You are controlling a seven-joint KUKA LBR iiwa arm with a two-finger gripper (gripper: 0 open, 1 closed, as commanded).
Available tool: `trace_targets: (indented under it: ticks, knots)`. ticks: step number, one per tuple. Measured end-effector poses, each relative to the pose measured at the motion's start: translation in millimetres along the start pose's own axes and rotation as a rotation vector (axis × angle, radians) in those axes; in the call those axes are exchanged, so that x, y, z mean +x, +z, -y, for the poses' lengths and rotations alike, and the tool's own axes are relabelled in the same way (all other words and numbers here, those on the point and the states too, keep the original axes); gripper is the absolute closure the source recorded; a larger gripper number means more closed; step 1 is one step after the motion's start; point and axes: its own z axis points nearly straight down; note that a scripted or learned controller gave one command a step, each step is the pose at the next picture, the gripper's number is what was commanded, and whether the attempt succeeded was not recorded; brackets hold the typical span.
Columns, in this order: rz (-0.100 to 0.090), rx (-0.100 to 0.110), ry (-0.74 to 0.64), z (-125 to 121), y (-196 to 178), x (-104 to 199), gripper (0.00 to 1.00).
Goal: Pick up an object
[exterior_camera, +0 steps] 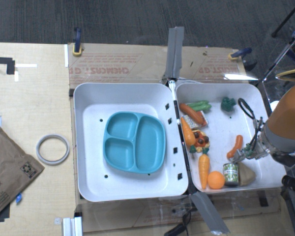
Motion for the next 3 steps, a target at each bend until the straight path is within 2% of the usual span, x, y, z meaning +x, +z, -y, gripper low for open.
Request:
trace_targets:
  ticks: [1,2,3]
  knots:
    - [0.002,0.001,0.168,-66.1,-74.8,3.7,1.00]
    - [0.002,0.001,0.167,-65.9,-74.7,3.6,0.00]
    - [0.001,0.000,0.265,-15.2,7.0,-23.9,0.00]
